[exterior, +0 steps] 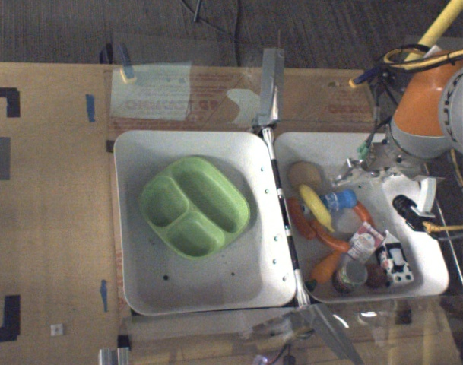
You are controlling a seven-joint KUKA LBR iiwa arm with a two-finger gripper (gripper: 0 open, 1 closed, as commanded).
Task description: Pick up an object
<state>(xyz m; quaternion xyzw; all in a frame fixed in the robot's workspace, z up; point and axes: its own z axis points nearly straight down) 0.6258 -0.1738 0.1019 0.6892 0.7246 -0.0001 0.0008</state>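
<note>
A pale brown tabletop (pixel 49 219) is carrying two shallow white bins side by side; dark carpeted floor (pixel 79 14) is running along the far edge, with a black cable (pixel 216 6) looping across it; strips of blue tape (pixel 90 106) and black corner marks (pixel 3 101) are sitting on the tabletop's left part.

The left bin (pixel 125 226) is holding a green divided plate (pixel 195 206), lying flat and turned at a slant; bare white floor is showing around the plate, widest along the near side.

The right bin (pixel 438 274) is holding the things for picking, crowding its left and near parts: a brown round thing (pixel 303 174) is sitting near the far left corner; a yellow banana (pixel 316 207) is lying just beside it; a blue thing (pixel 342 200) is touching the banana's right side; an orange carrot (pixel 327 265) is lying near the front rim; a white and red packet (pixel 365 242) is lying among them.

The grey arm (pixel 425 105), with its orange band, is reaching in from the right over the right bin's far rim; the end effector (pixel 351 172) is hanging above the far part of that bin, near the blue thing and the brown round thing; whether it is released or clenched cannot be told, and nothing is showing in its grasp.
</note>
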